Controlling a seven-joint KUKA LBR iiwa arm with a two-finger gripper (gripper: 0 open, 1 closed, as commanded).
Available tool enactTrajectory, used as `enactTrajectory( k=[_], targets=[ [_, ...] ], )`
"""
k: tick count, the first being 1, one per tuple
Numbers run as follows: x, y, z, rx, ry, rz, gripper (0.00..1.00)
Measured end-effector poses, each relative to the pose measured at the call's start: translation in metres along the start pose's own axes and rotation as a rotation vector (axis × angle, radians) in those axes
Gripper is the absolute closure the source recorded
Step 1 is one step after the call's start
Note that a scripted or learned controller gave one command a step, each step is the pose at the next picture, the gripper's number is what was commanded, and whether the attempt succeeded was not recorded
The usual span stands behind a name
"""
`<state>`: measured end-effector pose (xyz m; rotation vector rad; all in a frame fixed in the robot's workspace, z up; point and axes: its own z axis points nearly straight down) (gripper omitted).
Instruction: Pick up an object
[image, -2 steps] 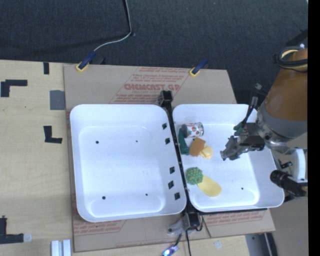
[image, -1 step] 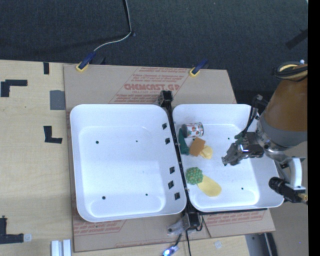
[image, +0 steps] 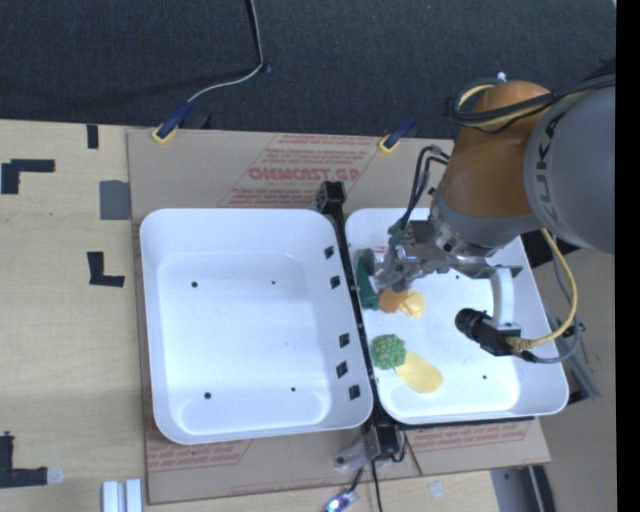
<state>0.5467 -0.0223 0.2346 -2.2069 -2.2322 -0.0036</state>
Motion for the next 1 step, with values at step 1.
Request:
enactTrajectory(
  k=[1],
  targets=[
    [0.0079,-0.0156,0.0119,0.005,-0.003,0.01,1.0]
  ],
)
